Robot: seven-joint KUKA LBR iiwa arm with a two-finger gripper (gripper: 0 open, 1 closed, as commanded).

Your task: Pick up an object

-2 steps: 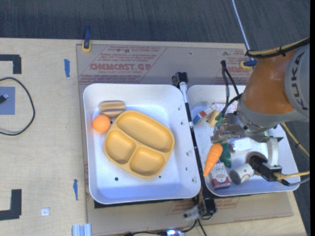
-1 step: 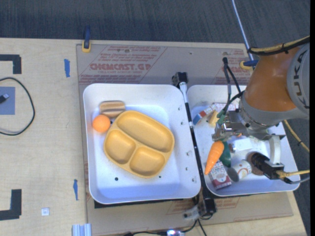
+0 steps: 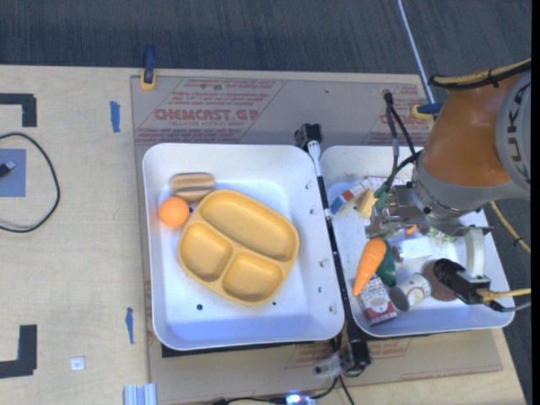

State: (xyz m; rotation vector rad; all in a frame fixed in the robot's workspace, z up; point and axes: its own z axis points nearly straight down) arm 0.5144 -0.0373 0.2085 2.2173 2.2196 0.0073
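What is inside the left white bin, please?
Inside the left bin lie a yellow divided tray, an orange ball and a hot dog. Whatever is under the tray is covered.

Yellow tray (image 3: 239,245), orange carrot (image 3: 369,264)

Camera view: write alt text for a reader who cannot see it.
A grey-and-orange robot arm reaches from the right over the right bin, cluttered with small items including a toy carrot. The left bin holds a yellow divided tray, an orange ball and a toy hot dog.
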